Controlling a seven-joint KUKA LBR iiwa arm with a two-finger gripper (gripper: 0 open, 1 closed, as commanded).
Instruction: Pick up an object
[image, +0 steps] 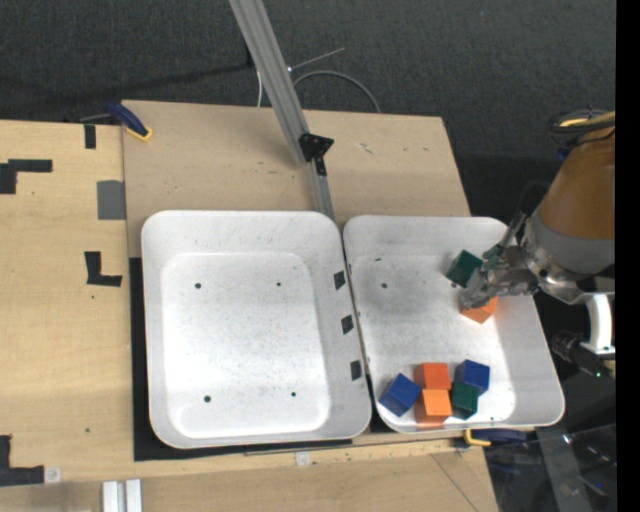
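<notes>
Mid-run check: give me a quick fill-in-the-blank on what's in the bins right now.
1. The cluster of blocks lies in the ____ bin of the camera view.
2. The gripper sits over the right bin, beside a dark ____ block.
3. Just below the gripper lies an ____ block.

Missing words: right; green; orange

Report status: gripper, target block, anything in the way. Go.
Gripper low over right bin, upper right. Green block and orange block right beside it, grasp unconfirmed. Five-block cluster at near edge, apart from it.
</notes>
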